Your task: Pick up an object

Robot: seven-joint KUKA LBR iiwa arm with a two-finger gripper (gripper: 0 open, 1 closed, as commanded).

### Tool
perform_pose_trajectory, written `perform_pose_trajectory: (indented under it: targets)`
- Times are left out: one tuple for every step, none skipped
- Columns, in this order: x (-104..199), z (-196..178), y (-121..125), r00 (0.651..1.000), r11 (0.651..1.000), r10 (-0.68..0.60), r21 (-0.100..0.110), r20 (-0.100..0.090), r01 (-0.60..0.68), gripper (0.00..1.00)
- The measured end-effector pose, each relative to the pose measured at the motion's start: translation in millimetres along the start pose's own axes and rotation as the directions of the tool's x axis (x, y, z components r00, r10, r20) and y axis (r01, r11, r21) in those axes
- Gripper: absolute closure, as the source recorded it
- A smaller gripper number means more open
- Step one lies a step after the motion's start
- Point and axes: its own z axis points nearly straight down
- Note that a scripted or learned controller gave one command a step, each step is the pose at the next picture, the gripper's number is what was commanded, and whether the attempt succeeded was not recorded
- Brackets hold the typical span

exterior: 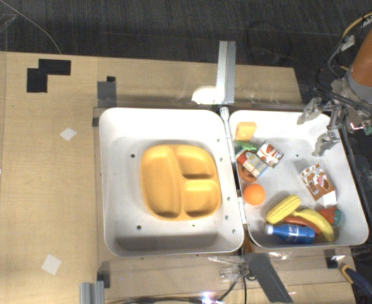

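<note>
- Upper right of the frame, we see the gripper (pixel 322 126) hanging over the far right corner of the right bin (pixel 358 189); its two fingers (pixel 323 143) stand apart with nothing between them.
- Above it we see the arm (pixel 369 65), its orange band at the frame's right edge.
- On the right bin's floor we count several things: a yellow block (pixel 246 130) at upper left, a small red and white carton (pixel 269 154) beside a green and red packet (pixel 250 163), and an orange (pixel 254 194) below them.
- Toward the lower right we see a corn cob (pixel 282 208), a banana (pixel 317 223), a blue bottle (pixel 291 234) lying on its side, and a brown and white packet (pixel 318 182) well below the gripper.
- Centre of the frame, the left bin (pixel 119 170) holds a yellow tray (pixel 178 180) with three compartments.
- Both bins sit on the wooden bench (pixel 40 170).
</note>
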Motion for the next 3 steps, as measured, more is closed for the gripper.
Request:
perform_pose_trajectory:
  targets:
    - [3.3,81.5,3.1,0.856,0.856,0.517,0.001,-0.009,-0.517,0.00]
    - [17.6,53.1,5.3,0.723,0.723,0.690,0.002,-0.006,-0.690,0.00]
    - [67.9,2.7,14.4,0.552,0.552,0.834,0.004,-0.006,-0.834,0.00]
